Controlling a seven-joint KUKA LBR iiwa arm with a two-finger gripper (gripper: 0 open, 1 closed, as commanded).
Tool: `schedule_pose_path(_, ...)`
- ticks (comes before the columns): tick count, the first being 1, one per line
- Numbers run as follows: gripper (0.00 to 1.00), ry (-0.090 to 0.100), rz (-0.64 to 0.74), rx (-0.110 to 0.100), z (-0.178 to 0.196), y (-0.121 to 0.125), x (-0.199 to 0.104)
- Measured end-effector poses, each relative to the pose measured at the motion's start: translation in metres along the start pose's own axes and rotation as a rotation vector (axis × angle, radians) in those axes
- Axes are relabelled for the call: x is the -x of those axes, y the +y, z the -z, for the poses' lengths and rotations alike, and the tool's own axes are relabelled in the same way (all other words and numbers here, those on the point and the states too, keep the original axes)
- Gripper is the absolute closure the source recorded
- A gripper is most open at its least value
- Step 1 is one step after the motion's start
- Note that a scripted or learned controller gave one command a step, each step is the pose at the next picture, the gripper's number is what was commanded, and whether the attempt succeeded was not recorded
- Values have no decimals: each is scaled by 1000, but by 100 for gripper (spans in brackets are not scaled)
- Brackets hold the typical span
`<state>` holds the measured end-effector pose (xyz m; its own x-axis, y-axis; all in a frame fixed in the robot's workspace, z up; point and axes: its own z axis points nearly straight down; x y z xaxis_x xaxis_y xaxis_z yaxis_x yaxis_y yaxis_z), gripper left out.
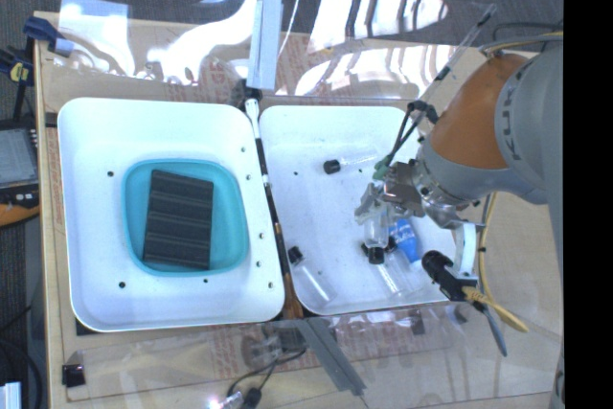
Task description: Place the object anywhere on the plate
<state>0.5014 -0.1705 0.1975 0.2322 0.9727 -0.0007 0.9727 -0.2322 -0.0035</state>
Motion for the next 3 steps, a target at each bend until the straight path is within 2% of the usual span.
schedule_pose_path(1,100,2,56,-1,23,25,-63)
schedule_pose_path(2,0,2,56,-1,23,25,-63)
schedule_pose_path(3,0,1,129,0,48,-17,41)
